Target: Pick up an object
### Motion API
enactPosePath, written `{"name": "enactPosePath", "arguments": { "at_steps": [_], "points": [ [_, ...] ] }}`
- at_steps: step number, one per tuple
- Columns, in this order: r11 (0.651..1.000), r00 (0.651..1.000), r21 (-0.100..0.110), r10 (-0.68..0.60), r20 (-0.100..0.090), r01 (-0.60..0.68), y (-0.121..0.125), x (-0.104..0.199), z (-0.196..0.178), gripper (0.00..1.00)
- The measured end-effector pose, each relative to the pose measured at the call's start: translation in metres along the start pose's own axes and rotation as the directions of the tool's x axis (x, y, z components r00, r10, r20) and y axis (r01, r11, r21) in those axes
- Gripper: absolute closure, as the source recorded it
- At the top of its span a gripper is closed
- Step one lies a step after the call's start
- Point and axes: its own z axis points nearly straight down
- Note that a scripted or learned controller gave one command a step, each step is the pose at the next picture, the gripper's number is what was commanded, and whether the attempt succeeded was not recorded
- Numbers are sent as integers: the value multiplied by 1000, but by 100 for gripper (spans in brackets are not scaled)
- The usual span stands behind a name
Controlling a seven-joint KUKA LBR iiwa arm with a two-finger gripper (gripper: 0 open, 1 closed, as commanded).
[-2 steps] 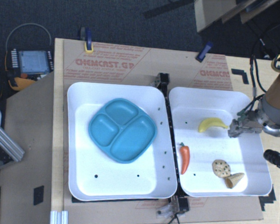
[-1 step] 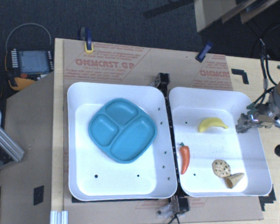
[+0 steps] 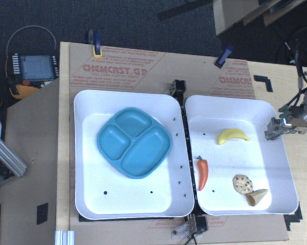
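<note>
In the right bin (image 3: 276, 170) lie a yellow banana (image 3: 233, 136) near the back, an orange-red chili pepper (image 3: 202, 172) by the left wall, a brown speckled cookie (image 3: 242, 183) and a tan wedge-shaped piece (image 3: 257, 197) at the front. My gripper (image 3: 274, 130) hangs at the right bin's right rim, to the right of the banana and apart from it. Nothing shows between its fingers.
The left bin (image 3: 86, 188) holds a blue divided plate (image 3: 134, 142). A black divider clamp (image 3: 178, 87) sits between the bins at the back. Cardboard (image 3: 157, 67) lies under both bins, with clips at its far edge.
</note>
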Motion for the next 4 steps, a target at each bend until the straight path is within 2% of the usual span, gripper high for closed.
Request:
{"name": "enactPosePath", "arguments": {
  "at_steps": [1, 3, 4],
  "points": [
    [1000, 1000, 6, -4, -5, 4, -2, 53, -5, 100],
    [1000, 1000, 3, -4, -3, 4, 29, 158, 2, 100],
    [1000, 1000, 2, -5, -4, 5, 37, 213, -7, 100]
  ]
}}
